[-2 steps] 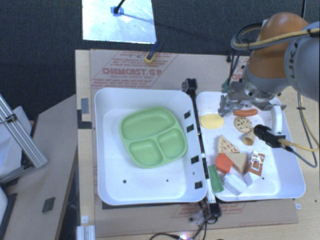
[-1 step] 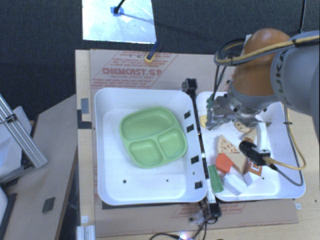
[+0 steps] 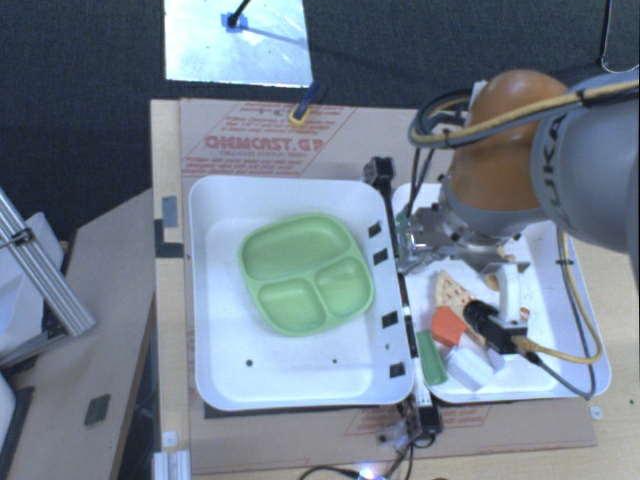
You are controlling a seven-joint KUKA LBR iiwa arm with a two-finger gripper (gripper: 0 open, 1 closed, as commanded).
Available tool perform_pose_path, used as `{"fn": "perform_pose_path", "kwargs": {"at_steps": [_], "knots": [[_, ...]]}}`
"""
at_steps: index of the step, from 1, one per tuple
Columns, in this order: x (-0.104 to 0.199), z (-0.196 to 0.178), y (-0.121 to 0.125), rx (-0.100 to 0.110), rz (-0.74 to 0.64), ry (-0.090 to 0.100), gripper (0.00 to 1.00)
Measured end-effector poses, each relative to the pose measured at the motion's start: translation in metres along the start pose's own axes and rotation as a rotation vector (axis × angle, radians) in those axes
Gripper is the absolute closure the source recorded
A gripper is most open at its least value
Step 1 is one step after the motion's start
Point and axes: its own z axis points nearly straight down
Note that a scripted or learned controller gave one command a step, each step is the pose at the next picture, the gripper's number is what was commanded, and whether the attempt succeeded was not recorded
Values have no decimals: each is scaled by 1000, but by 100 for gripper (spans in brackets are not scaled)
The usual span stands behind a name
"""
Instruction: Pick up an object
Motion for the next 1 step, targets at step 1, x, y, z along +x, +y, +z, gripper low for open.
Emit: {"fn": "perform_pose_path", "kwargs": {"at_steps": [1], "knots": [[4,-2,12,-3,2,-1,100]]}}
